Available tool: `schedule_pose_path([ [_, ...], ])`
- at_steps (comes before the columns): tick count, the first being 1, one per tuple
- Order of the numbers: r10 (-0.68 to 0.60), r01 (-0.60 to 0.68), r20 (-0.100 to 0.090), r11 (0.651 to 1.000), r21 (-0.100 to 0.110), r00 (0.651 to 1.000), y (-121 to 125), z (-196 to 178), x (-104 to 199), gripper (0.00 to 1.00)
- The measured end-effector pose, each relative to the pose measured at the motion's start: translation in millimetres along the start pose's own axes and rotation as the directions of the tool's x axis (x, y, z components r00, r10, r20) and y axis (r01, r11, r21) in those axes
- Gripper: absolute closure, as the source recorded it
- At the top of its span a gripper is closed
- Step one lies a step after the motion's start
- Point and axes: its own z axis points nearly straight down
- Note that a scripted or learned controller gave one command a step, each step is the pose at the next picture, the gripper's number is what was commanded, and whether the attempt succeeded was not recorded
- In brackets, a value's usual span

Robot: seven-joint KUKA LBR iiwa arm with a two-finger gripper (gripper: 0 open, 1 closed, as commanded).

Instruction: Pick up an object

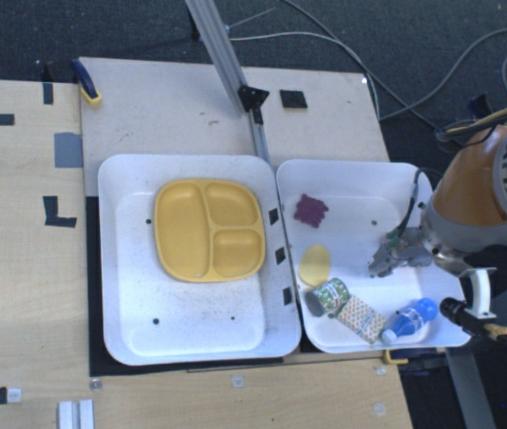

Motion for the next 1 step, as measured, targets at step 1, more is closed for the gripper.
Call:
schedule_pose_path([
  [1,0.0,0.0,0.002,1.0,-0.006,1.0,10.5,-51.2,-0.9,1.0],
])
